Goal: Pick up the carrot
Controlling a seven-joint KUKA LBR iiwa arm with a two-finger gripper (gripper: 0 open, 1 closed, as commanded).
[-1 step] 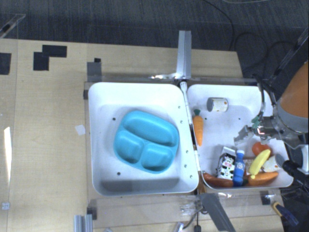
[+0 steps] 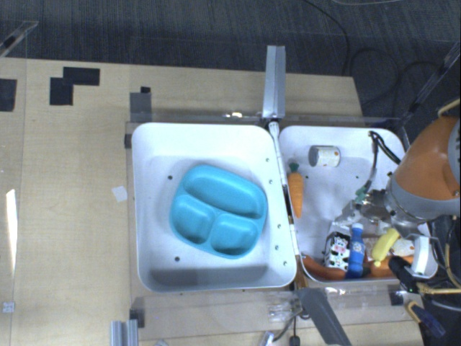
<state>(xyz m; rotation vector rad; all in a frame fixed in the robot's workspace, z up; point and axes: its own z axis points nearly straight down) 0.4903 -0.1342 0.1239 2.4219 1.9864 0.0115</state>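
Note:
The carrot (image 2: 295, 193) is orange with a small green top. It lies lengthwise against the left wall of the right bin (image 2: 317, 215), about halfway down that wall. My gripper (image 2: 359, 207) hangs over the middle of the same bin, to the right of the carrot and well apart from it. It sits just above a cluster of items in the bin's front part. Behind it, the grey wrist and orange band of the arm (image 2: 431, 166) come in from the right.
A blue divided plate (image 2: 218, 210) lies in the left bin (image 2: 151, 193). The right bin also holds a small can (image 2: 325, 156) at the back, a blue bottle (image 2: 356, 251), a black-and-white box (image 2: 336, 248), a yellow banana (image 2: 385, 244) and a brown-orange sausage (image 2: 323, 268) along the front wall.

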